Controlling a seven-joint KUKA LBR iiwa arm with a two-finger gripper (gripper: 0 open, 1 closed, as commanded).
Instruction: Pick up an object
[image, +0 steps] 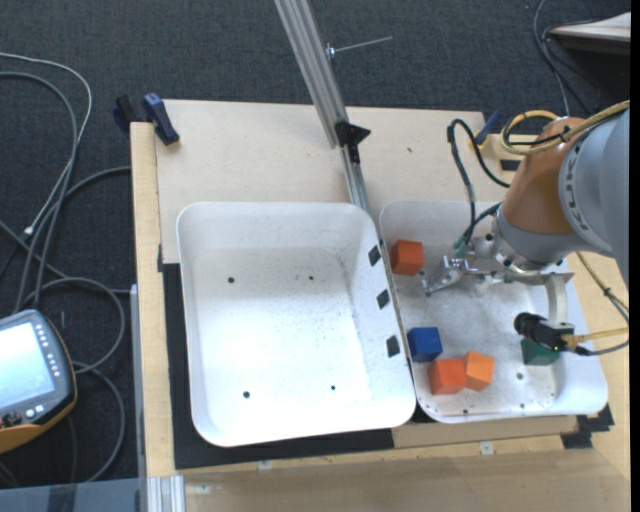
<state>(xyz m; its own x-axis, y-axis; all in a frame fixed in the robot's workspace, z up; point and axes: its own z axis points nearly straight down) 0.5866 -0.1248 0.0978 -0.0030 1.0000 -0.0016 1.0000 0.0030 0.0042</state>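
The right bin (590, 385) holds several small blocks. An orange block (406, 257) lies near its upper left corner, and a blue block (425, 343) sits by the left wall. Two more orange blocks (447, 376) (480, 369) rest side by side near the front. A green block (541, 351) lies at the right, partly covered by a black part on the arm. My gripper (440, 276) hangs low over the bin's middle, pointing left, just right of and below the upper orange block. I see no block in it.
The left bin (200, 240) stands beside the right one, their walls meeting at a ridge with black clips (383, 298). A metal rail (318, 75) slants over the bench's back. The arm's grey and orange wrist (545, 200) and yellow cables (600, 345) cover the right bin's upper right.
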